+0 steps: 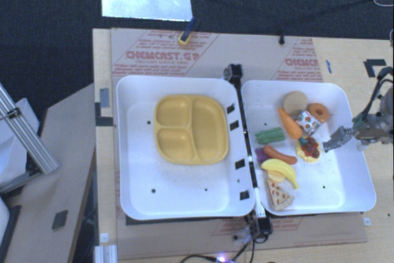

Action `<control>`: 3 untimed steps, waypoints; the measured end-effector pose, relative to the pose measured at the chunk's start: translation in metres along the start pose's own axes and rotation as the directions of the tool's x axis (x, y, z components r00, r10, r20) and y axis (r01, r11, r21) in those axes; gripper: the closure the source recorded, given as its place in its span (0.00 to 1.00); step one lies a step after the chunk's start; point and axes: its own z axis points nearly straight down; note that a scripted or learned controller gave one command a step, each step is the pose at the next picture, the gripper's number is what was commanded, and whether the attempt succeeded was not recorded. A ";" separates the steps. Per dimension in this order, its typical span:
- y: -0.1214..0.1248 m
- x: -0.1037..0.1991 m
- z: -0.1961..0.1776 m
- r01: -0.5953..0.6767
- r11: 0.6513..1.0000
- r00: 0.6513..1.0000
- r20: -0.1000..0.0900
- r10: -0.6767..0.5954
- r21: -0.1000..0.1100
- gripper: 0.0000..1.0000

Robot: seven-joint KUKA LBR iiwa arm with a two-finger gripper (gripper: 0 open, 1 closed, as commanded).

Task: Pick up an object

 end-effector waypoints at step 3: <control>0.014 0.001 0.113 0.001 1.000 1.000 0.001 -0.001 -0.005 0.00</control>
